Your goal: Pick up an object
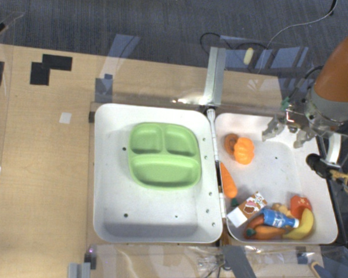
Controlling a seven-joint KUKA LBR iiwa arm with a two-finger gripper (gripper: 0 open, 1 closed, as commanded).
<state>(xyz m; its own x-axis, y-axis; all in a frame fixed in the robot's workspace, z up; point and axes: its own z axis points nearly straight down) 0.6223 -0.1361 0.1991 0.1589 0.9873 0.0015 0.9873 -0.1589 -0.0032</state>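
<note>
My gripper (286, 135) hangs over the back right part of the right bin (278, 171), fingers spread open with nothing between them. Left of it, an orange pumpkin-like toy (244, 150) lies beside a brown round piece (231, 141). A carrot (228, 181) rests along the bin's left wall. At the front of the bin there is a pile: a blue bottle (277, 219), a banana (302, 227), a red tomato-like piece (300, 204), a small printed carton (249, 208) and another orange piece (266, 232).
The left bin (110, 178) holds a green divided plate (163, 154). A metal post (215, 73) stands behind the seam between the bins. Cables run across the dark floor at the back. The arm's orange band (340, 69) rises at the right edge.
</note>
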